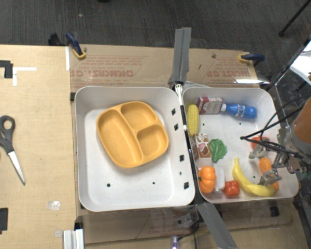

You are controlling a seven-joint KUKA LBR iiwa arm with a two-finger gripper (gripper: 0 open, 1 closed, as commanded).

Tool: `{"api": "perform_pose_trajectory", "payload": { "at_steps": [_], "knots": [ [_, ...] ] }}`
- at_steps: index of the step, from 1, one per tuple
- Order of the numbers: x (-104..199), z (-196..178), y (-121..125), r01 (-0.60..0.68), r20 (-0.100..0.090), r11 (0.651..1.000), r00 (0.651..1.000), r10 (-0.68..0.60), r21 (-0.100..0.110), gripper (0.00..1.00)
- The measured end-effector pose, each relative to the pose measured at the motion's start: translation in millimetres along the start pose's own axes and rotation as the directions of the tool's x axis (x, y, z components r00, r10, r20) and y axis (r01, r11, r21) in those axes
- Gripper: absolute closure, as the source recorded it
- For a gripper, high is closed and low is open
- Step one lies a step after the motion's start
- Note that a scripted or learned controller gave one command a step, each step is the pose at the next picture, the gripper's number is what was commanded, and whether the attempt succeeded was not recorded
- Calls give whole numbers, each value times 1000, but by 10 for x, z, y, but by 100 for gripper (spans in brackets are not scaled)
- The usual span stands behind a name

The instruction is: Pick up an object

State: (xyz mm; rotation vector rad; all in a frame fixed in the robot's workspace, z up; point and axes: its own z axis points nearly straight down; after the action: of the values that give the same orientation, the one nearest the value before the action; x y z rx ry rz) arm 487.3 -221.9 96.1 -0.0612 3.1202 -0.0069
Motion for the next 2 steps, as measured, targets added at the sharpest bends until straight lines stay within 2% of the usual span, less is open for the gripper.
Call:
{"api": "perform_pose_trajectory", "payload": {
  "at_steps": [1, 2],
  "knots": [
    [2, 2, 10, 6, -1, 1000, 1000, -6, 0, 0],
    [52, 29, 14, -17, -13, 1000, 1000, 17, -4, 0]
  ]
}}
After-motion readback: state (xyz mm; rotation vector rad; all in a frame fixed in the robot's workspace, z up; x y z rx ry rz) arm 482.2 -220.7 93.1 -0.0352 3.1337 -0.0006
